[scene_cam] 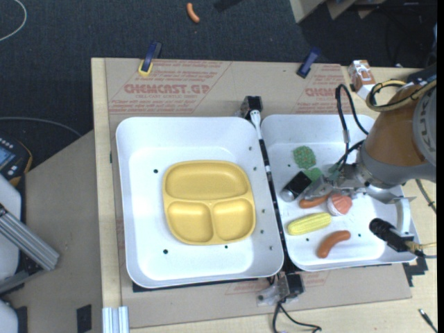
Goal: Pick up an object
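Observation:
The right bin (326,127) holds several toy foods. A green broccoli piece (303,157) lies at the back, and a small black block (297,184) sits left of centre. Beside the block lies a thin orange sausage (312,202). A red and white round piece (340,205), a yellow corn cob (309,223) and a brown sausage (334,242) lie toward the front. My gripper (338,184) is low over the middle of this bin, just above the red and white piece and right of the black block. I see nothing held in it.
The left bin (139,144) bears a yellow three-compartment plate (207,201). The grey and orange arm (395,141) covers the right bin's right side, with cables looping above it. A black part (388,234) sticks out over the bin's front right rim.

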Motion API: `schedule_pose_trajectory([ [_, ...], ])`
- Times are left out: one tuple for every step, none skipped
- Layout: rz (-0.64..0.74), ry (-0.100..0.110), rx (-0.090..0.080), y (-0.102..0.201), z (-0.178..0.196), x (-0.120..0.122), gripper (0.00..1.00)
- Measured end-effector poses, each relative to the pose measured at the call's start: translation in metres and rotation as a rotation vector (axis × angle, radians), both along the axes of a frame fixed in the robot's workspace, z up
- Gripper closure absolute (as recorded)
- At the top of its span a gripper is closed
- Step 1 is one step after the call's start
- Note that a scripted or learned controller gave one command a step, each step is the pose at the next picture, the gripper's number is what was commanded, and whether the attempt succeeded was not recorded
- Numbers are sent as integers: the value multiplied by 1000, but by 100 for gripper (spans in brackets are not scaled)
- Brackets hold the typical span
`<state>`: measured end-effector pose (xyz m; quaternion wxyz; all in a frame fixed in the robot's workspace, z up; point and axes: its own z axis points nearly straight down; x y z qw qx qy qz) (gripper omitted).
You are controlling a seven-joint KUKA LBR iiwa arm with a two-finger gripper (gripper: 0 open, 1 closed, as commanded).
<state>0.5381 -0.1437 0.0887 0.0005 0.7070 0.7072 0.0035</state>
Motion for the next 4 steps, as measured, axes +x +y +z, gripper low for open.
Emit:
schedule_pose_trajectory([
  [-1,-2,-4,-1,9,0,100],
  [0,-1,-7,-7,72,2,100],
  [1,-2,-7,-11,120,11,100],
  [1,1,-6,-11,137,12,100],
])
